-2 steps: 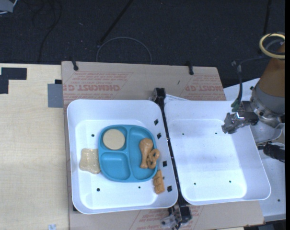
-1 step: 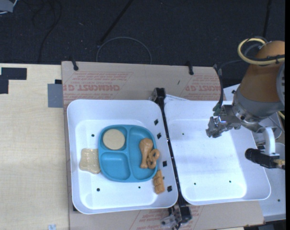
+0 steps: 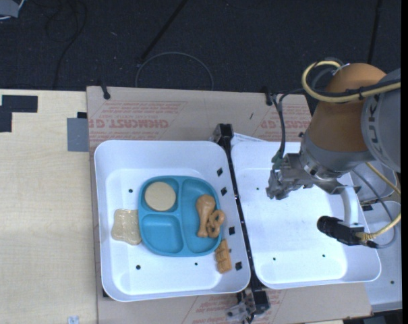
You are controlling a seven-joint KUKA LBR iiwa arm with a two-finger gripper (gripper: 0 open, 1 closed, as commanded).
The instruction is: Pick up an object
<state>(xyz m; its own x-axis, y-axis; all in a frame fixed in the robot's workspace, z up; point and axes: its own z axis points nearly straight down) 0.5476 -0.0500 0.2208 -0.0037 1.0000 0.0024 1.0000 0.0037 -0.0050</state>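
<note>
1. Gripper [image 3: 279, 186] hangs over right bin [image 3: 311, 262]; can't tell if fingers are parted or closed, nothing seen between them.
2. Objs all well left of fingers, in left bin [image 3: 116, 174]: blue tray [image 3: 170, 231] w/ round biscuit [image 3: 160, 196] and pretzel [image 3: 209, 214].
3. Pale piece [image 3: 126, 226] touches tray's far-left edge; small brown piece [image 3: 222, 256] at its near corner.
</note>
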